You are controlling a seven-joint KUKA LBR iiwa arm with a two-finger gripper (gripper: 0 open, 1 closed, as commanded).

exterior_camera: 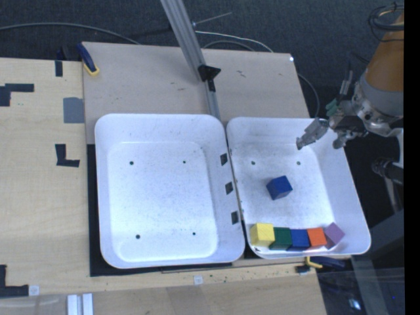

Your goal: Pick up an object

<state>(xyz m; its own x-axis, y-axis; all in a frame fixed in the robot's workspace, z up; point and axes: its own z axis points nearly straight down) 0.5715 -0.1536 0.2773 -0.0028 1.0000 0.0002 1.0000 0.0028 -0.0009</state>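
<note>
Mid right bin (341, 176): small blue cube (279, 188), tilted.

This is a robotics lab. A grey and orange industrial arm ends in a gripper (323, 134) poised over the far rim of a white bin (341, 176), with a twin bin (108, 176) further to its left. Both sit on a plywood bench (39, 195) marked with black tape (beyond the gripper, loose cables (230, 39) and an aluminium rail (184, 28)).

Open claw (323, 135) above blue cube (279, 188)
</note>
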